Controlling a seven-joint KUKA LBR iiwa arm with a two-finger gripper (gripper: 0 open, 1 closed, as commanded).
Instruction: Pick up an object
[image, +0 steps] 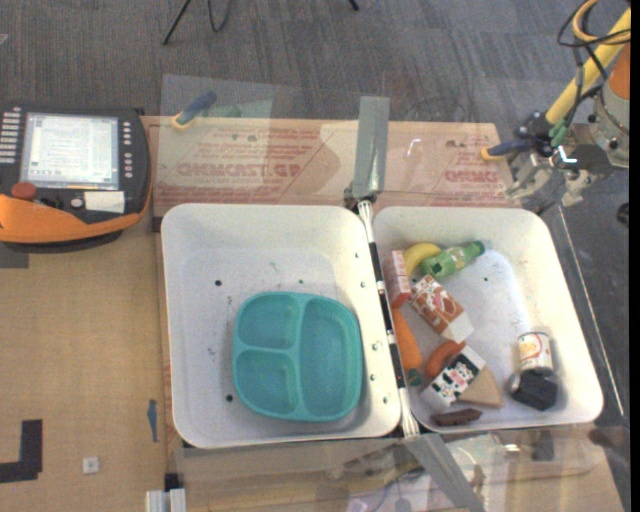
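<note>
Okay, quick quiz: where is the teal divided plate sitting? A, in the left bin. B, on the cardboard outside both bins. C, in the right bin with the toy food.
A: the teal divided plate lies on the floor of the left bin, while the toy food is in the right bin.

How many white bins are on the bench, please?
2. The left shallow white plastic bin holds a teal divided plate. The right shallow white plastic bin holds the toy food items.

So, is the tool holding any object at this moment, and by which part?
Nothing is held. The tool is beyond the far right corner of the right bin, outside it, and the toys lie inside the bin.
</note>
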